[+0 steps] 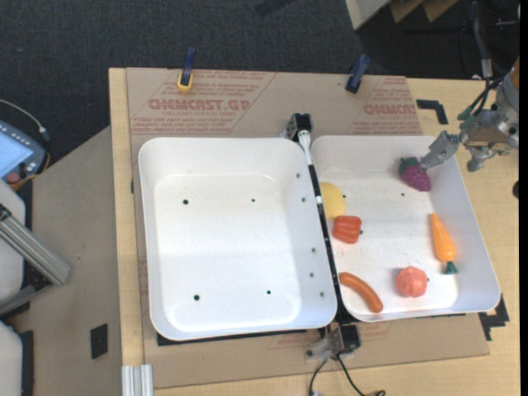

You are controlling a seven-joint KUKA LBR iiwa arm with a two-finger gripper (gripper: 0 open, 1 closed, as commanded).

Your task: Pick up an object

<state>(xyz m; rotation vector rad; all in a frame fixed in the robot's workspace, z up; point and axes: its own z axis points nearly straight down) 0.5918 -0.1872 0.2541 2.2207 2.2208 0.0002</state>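
End effector (459,148) hovers at the right bin's (470,299) far right corner, fingers spread apart, holding nothing. Purple grape bunch (415,173) lies just beside its left finger, evidently the intended target, ungrasped.

smooth white plastic bins (157,221), brown cardboard sheet (247,97)

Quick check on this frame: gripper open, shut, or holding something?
Gripper: open, fingers spread, one finger by the purple grapes at the far end of the right bin; nothing between its fingers.
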